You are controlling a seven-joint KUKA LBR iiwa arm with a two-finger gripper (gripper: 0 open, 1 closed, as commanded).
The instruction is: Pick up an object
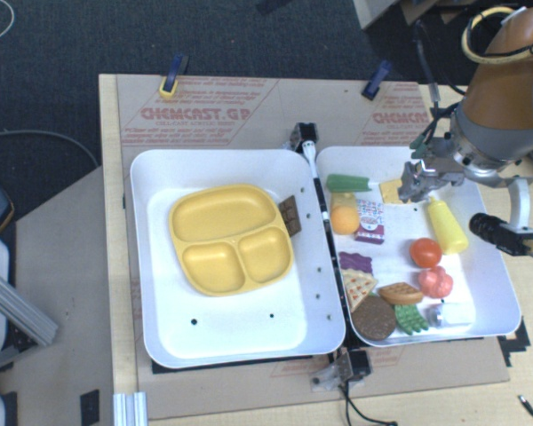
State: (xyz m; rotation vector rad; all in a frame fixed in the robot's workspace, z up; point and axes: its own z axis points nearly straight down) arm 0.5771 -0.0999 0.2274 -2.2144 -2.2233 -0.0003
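**Pick not yet made**

The yellow plastic mustard bottle [447,224] lies in the right white bin [506,282], among toy foods. The two-finger gripper [415,185] hovers just above its upper end, beside a yellow cheese slice [390,192]; its opening cannot be told. Nothing looks lifted; grasp and raise remain.

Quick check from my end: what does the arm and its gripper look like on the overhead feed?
The arm is grey metal with a broad orange band above the wrist. A yellowish cable loops near its upper part, and dark cables run down toward the wrist. The gripper is a small grey metal assembly. A black cylindrical part juts out beside the wrist.
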